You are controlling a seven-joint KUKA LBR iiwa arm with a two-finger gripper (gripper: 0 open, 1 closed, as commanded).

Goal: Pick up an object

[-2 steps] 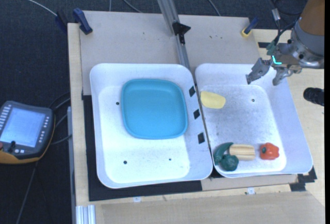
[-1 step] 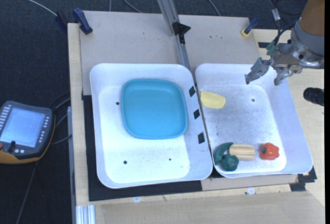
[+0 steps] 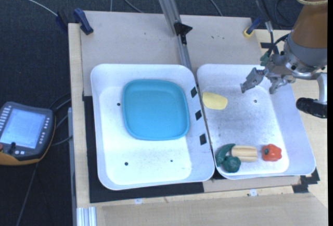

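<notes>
Approach step, by the look of it: hand [image 3: 263, 80] poised over the upper part of the right bin [image 3: 291, 131], fingers spread apart, nothing between them. No contact with any object. One finger angled out to the left, the other pointing down beside it, both above bare bin floor.

Nearest candidate: yellow piece [image 3: 214, 100], lying flat near the bin's left wall, apart from the hand and lower-left of it. Pale yellow, rounded, smooth, low in profile; probably soft plastic toy food, though too small to name surely. Likely to slide if nudged from one side rather than straddled.

Other candidates grouped along the bin's lower edge: green vegetable [image 3: 228, 157], dark and lumpy; tan roll [image 3: 244, 153], just beside it and seemingly touching; red pepper [image 3: 271, 152], just to the right of the roll with a small green stem. Crowded together, so harder to isolate.

Next move, judged from here: shift left and toward the yellow piece, centre the open fingers across its narrow width, descend to the bin floor, then close.

Left bin [image 3: 104, 131] carrying a blue tray [image 3: 155, 109], well apart from the hand. All resting on the wooden surface [image 3: 130, 37].
</notes>
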